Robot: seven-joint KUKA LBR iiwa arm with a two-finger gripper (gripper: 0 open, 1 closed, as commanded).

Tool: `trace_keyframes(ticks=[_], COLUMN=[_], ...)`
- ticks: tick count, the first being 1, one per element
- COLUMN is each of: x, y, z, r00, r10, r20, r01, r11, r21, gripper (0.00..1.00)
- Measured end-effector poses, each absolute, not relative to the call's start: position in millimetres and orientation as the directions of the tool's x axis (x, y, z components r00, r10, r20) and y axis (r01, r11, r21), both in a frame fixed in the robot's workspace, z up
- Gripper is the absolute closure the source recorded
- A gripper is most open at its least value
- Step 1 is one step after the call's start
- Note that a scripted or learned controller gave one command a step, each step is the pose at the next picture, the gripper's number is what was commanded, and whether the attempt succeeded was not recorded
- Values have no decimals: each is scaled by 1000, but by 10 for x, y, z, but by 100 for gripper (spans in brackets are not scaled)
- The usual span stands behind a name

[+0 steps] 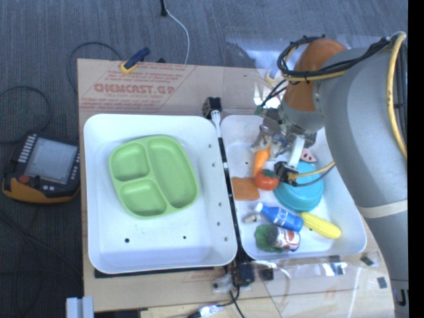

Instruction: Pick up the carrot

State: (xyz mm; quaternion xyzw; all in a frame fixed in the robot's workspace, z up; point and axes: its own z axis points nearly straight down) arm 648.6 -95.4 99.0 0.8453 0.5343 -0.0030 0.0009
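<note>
Where it lies, carrot looks short, orange.

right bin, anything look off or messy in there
Nothing is spilled or broken. The right bin is crowded, though: the carrot lies against a tomato beside the blue bowl, under the gripper. The green tray sits tilted in the left bin.

A bulky grey arm is seen, banded in orange above the wrist, with black and yellow cables looped along it and a dark metal gripper.
</note>
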Motion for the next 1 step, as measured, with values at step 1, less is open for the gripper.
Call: trace_keyframes(ticks=[1], x=[6684], y=[-368], z=[1861], r00=[592], r10=[806], r20=[-1], r01=[806], r11=[-592], r21=[2], gripper=[100])
